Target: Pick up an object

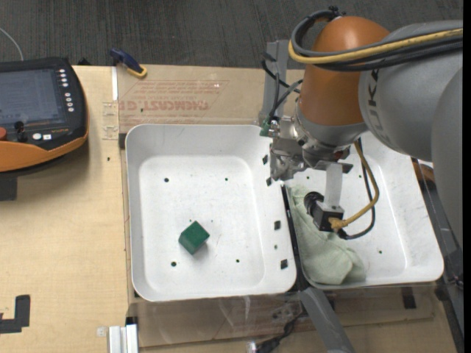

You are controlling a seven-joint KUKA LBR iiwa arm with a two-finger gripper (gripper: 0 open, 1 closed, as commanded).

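A small green cube [194,237] lies in the left white bin [147,197], toward its front middle. A crumpled pale green cloth [326,254] sits in the right bin [412,256], against its left wall at the front. The arm reaches in from the right, its orange band above the wrist. My gripper [282,169] hangs over the rims where the two bins meet, toward the back. It is well up and to the right of the cube, and just above the cloth's far end. Nothing shows between it and either object.
A teach pendant [37,116] rests on the bench at the far left. A cardboard sheet [176,98] lies behind the left bin, with a blue and yellow clamp [129,63] at its back corner. Metal frame pieces [324,322] run along the front.
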